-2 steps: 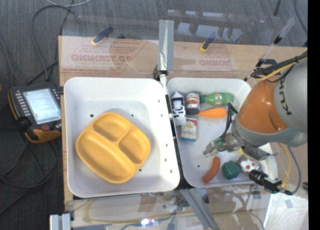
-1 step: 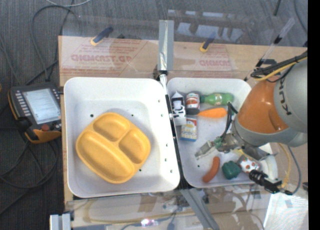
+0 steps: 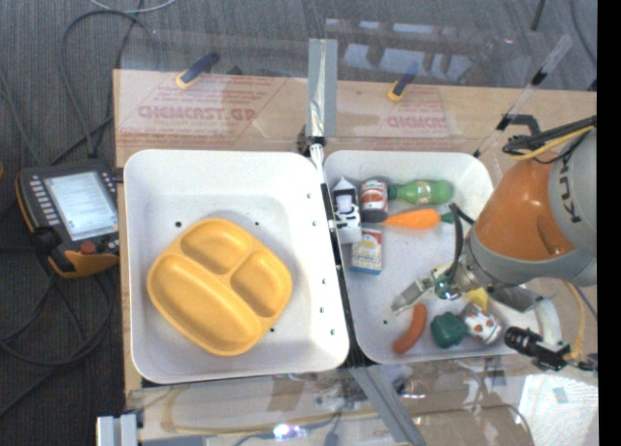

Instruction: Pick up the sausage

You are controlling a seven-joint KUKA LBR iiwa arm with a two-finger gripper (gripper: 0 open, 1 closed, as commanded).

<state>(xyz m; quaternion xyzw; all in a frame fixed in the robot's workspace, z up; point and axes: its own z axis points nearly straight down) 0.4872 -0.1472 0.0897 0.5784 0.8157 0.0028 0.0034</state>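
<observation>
Sausage low in the right bin, lying at a slant, near the bottom rim; green thing just to its right. Pincer just above it, a little to the upper right; tips look a bit apart, holding nothing. Best to come straight down over the middle of the sausage; turn the tips to cross its thin side, not its long side; keep clear of the green thing and the rim; squeeze softly, then lift slowly. Carrot and bottle well apart, higher up; no worry there.
</observation>
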